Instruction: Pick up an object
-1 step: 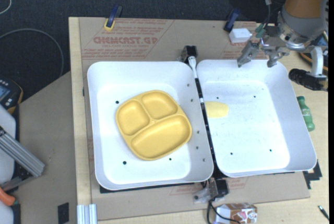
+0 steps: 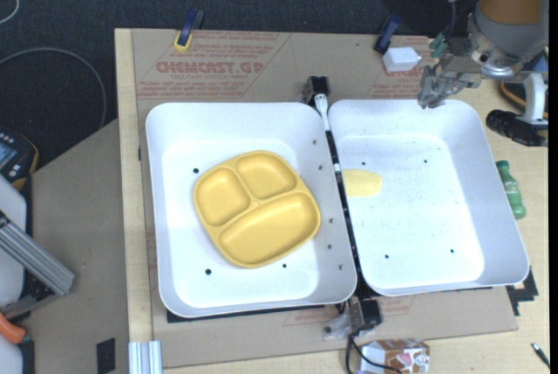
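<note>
grey arm with orange band reached in from upper right, wrist pointed down, gripper (image 2: pixel 431 98) hung low at top right, nothing seen between its fingers

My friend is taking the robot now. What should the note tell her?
Gripper: hanging over the far rim of the right white bin, with nothing seen between its fingers.
Things: the yellow three-compartment plastic plate lies in the left white bin. A small pale yellow flat piece lies by the right bin's left wall.
Done: nothing picked up yet.
Left: go down, grab one object, lift it.
</note>
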Available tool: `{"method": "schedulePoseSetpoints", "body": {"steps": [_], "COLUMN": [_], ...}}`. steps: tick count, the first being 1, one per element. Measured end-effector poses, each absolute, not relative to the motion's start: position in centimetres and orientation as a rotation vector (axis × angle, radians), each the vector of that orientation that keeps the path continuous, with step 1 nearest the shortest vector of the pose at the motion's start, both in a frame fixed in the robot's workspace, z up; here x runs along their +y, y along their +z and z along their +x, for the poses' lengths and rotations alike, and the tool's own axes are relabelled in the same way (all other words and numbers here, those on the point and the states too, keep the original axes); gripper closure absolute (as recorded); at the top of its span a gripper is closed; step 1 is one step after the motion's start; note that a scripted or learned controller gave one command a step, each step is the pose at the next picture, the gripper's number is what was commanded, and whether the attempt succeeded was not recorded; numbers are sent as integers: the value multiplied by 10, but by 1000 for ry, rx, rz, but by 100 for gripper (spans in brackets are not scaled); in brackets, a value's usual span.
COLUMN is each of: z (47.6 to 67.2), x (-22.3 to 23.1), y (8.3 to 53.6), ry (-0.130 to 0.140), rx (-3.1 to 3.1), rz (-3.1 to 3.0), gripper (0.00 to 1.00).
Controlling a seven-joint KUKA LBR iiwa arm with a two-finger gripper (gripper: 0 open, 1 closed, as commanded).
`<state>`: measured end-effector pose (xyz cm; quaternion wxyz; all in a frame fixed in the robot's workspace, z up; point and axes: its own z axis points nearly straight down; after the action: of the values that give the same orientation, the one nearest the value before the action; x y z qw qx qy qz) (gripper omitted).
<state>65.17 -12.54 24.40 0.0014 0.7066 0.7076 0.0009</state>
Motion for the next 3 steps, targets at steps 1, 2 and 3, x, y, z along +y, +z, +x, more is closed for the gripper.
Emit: {"method": "schedulePoseSetpoints", "body": {"steps": [1, 2, 3], "z": [630, 564, 489], "x": [-41, 73, -4], "y": [321, 369, 289], "ry": [15, 11, -17], "rx": [2228, 2238, 2217], "rz": [2206, 2206, 2237], "gripper": [100, 100, 100]}}
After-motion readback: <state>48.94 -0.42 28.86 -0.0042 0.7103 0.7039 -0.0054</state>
